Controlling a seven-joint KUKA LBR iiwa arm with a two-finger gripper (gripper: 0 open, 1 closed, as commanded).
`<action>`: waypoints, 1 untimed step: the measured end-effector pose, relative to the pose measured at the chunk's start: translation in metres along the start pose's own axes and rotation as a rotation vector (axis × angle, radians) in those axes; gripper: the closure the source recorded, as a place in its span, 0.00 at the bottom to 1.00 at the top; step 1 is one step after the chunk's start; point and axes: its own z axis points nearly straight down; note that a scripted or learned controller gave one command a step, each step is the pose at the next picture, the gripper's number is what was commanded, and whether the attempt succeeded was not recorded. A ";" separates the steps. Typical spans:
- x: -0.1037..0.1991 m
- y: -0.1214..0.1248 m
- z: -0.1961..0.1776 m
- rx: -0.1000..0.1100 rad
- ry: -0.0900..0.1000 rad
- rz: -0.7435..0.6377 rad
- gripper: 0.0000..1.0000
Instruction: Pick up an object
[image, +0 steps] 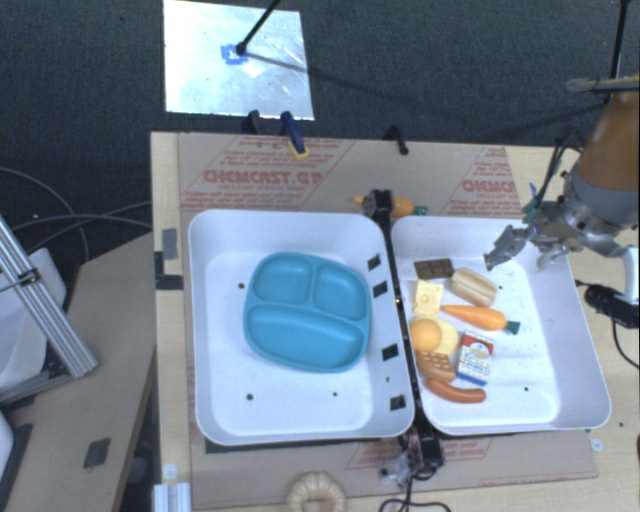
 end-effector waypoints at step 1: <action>0.000 0.003 -0.007 -0.012 -0.002 -0.003 0.00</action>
